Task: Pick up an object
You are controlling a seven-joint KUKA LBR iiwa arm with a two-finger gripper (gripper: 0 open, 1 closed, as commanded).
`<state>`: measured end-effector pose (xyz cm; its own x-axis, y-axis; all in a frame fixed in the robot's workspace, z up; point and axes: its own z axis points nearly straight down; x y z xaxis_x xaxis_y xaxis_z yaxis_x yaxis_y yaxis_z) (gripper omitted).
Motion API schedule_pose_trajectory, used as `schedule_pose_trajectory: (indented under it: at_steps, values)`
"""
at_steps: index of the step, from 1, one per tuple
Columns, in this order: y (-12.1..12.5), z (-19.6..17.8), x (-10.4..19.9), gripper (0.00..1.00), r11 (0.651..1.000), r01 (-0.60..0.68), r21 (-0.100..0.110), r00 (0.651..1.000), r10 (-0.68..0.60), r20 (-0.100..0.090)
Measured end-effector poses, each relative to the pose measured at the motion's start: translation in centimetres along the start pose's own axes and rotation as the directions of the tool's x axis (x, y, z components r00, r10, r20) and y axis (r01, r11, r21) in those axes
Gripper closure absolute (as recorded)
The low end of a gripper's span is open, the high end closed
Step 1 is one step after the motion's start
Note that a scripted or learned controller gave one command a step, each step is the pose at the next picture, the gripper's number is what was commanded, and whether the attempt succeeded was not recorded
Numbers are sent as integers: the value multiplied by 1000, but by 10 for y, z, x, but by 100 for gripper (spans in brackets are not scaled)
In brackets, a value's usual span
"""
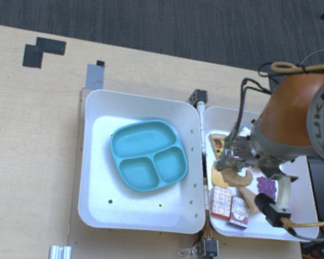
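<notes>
The right bin holds several small objects. Two red-and-white boxes lie side by side near its front. A tan wooden piece lies just behind them, and a purple object sits to its right. A yellow-edged item lies by the bin's left wall. My gripper hangs low over the left part of this bin, directly above the tan piece and next to the yellow-edged item. The arm's orange band and grey wrist hide the back of the bin.
The left bin carries a blue three-section plate. A metal divider bar runs between the bins. A black cable end and yellow hose trail from the arm over the right bin's front corner.
</notes>
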<state>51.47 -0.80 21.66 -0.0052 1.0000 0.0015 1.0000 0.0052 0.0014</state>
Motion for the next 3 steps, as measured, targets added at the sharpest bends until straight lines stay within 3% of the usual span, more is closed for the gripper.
schedule_pose_trajectory:
  at_steps: [1,2,3]
  values:
    - [7,27,28,100,1000,0,2,1000,0,0]
    - [26,-23,119,100,1000,0,0,1000,0,0]
    - [38,55,239,100,1000,0,3,1000,0,0]
